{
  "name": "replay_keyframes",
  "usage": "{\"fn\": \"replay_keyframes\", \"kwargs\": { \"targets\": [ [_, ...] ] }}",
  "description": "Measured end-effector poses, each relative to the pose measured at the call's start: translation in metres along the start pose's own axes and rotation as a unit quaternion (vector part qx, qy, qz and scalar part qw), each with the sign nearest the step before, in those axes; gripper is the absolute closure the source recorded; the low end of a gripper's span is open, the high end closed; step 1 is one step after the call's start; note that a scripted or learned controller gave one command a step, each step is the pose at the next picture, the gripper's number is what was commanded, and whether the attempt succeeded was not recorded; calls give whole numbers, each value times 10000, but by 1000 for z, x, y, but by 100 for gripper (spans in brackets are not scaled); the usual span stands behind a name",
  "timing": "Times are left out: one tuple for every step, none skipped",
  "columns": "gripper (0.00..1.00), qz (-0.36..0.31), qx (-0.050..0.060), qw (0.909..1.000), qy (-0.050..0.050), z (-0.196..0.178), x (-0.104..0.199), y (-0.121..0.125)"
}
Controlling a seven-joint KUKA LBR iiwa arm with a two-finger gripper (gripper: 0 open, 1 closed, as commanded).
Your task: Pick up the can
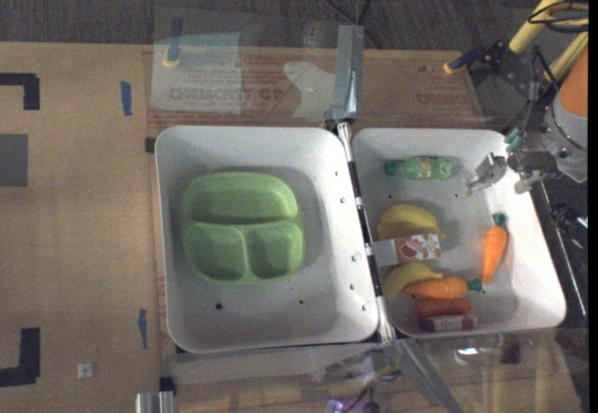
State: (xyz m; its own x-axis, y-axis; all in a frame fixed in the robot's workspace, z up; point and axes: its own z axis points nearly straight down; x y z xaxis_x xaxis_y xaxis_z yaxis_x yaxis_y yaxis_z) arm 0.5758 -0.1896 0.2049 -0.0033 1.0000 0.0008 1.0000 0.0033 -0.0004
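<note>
Presently at the approach step, judging by the layout: nothing lifted yet. Largest first: left bin, white and shallow, holding a green divided plate; right bin, same make, holding the smaller goods. Clear sheet beyond the left bin, with pale reversed print, not readable. Gripper over the right bin's far right corner, near the green bottle, well apart from the target; whether released or clenched cannot be told, and nothing seen in its grasp. Upper banana and lower banana at the right bin's left side. Loose carrot towards the right wall; second carrot lying against the lower banana. Can, small, on its side between the two bananas and touching or nearly touching both, just beside the wall shared with the left bin; label white and orange-red, wording too small to read. Next move, as judged: across the bin to above the can, then down into a tight gap, with some risk of catching a banana instead.
</note>
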Motion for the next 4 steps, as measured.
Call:
{"fn": "replay_keyframes", "kwargs": {
  "targets": [
    [0, 332, 1, 9994, -5, 92, 0, 41],
    [0, 321, -35, 9995, -19, 117, 24, 18],
    [0, 118, 18, 9999, -1, 118, -8, 69],
    [0, 202, 175, 9996, -67, 120, 14, 81]
  ]
}}
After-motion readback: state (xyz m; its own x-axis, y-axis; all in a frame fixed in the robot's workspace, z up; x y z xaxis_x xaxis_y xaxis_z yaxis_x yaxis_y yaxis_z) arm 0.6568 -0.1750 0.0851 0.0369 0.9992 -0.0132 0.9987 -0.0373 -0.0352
